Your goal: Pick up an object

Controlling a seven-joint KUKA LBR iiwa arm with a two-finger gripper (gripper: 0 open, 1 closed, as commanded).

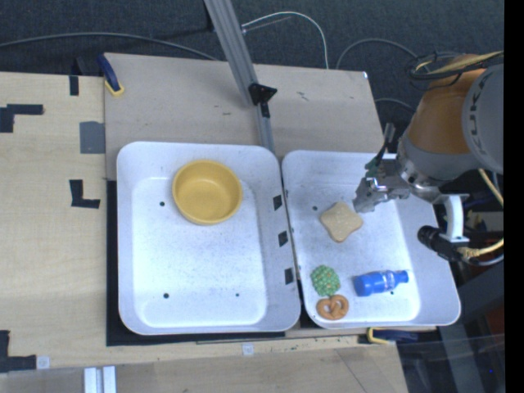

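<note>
a pale wooden bench [49, 219] is seen from above on dark carpet, and two shallow white bins are carried on it side by side. in the left bin [147, 301] a yellow bowl [207, 191] is set near the far edge, toward the corner nearest the other bin. in the right bin [434, 301] four small things are spread: a tan bread slice [341, 222] near the middle, a green lump [325, 280] and a pretzel [333, 306] by the near left corner, the two just beside one another, and a blue bottle [380, 282] laid on its side near the near edge. the arm [446, 133] is reached in from the right, and the gripper [370, 193] is held low over the right bin's far half, just beside the bread slice on its far right side. whether the slice is touched cannot be told. it cannot be told either how the tool is set, since its tip is seen only as a small dark cluster. nothing is seen caught in it, and every object is lying flat on a bin floor, so the pick is judged not yet done. the bread slice is judged the likeliest target, being nearest. what is left, by this reading, is the whole of the grasp: the tool is to be brought over the slice, closed on it, and raised with it clear of the bin.
</note>
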